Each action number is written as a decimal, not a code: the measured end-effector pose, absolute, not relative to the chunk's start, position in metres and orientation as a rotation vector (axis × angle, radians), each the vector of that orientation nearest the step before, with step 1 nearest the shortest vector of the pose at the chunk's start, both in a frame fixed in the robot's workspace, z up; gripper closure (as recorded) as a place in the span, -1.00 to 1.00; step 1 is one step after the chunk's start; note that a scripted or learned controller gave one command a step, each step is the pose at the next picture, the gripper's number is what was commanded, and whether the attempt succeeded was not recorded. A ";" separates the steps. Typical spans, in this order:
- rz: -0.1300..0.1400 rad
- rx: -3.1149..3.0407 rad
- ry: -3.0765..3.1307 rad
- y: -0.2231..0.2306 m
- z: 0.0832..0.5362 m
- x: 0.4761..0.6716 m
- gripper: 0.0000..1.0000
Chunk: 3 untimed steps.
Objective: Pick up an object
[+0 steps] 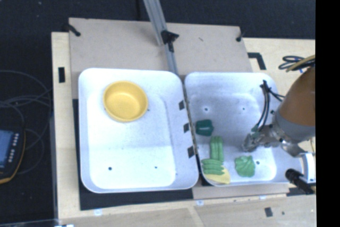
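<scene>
In the right bin point(223, 87) lie a small dark green block point(204, 127), a long green ridged piece point(215, 147), a green and yellow piece point(215, 168) at the front edge, and a green leafy piece point(245, 166). A yellow bowl point(125, 101) sits at the back of the left bin point(133, 167). My gripper point(254, 142) hangs over the right side of the right bin, just above and behind the leafy piece. Nothing shows between its tips.
The arm's grey and orange wrist point(298, 109) covers the right bin's right rim. A metal pole point(151, 0) slants from the top down to the bins' divider. Wooden bench board point(212, 50) lies behind the bins.
</scene>
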<state>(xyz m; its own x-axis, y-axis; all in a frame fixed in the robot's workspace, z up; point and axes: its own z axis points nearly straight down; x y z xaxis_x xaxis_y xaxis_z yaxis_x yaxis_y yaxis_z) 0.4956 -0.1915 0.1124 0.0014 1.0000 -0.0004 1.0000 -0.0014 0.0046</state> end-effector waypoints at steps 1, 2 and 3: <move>0.005 2.217 2.218 -0.191 0.175 0.495 1.00; 0.005 2.218 2.218 -0.192 0.228 0.496 1.00; 0.002 2.216 2.226 -0.147 0.231 0.504 1.00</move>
<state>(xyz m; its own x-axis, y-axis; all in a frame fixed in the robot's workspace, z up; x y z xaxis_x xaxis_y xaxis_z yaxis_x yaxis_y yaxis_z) 0.5043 -0.1471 0.2315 -0.0041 1.0000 0.0007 1.0000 0.0041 0.0016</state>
